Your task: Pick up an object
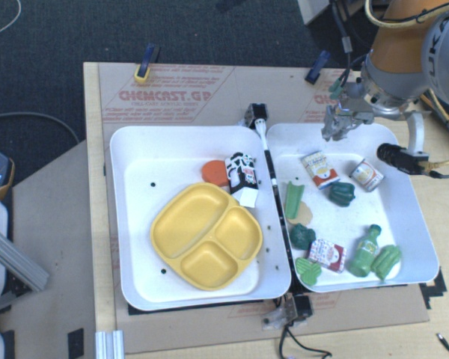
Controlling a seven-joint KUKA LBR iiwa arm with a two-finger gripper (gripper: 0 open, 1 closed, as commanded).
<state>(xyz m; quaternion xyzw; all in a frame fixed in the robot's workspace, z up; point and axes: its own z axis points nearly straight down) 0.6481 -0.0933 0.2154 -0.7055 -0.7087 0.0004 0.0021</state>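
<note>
My gripper (338, 131) hangs over the far edge of the right bin (423, 223), with nothing seen in it. Just in front of it lie a small red-and-white carton (318, 168) and a tin can (367, 175). A dark green pepper (342, 194) sits a little nearer. Further forward are a green pod (292, 200), a tan disc (304, 215), a dark green lump (301, 237), a red patterned packet (327, 254), a green bottle (365, 251), a light green pepper (387, 261) and a green leaf (307, 271).
The left bin (127, 200) holds a yellow divided plate (206, 235), an orange piece (215, 172), a black-and-white carton (242, 172) and a small white piece (248, 197). A black-handled tool (259, 126) lies along the seam between the bins.
</note>
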